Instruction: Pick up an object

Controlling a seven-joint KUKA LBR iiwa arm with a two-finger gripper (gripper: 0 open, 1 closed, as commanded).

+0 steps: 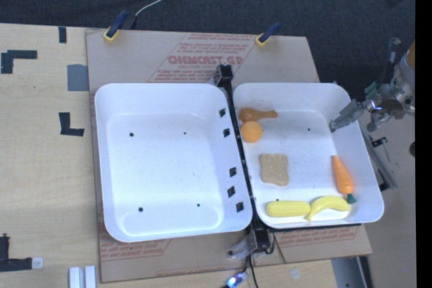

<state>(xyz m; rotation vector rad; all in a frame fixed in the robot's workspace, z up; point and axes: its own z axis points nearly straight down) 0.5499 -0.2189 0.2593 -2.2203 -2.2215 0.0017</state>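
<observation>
Gripper poised above the right bin's right rim, holding nothing; whether its jaws are parted cannot be told. Inside that bin: carrot nearest the gripper, banana, corn cob, cracker, orange ball.

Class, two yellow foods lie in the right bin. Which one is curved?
The banana, at the bin's near right corner. It bends, while the corn cob beside it lies straight.
</observation>
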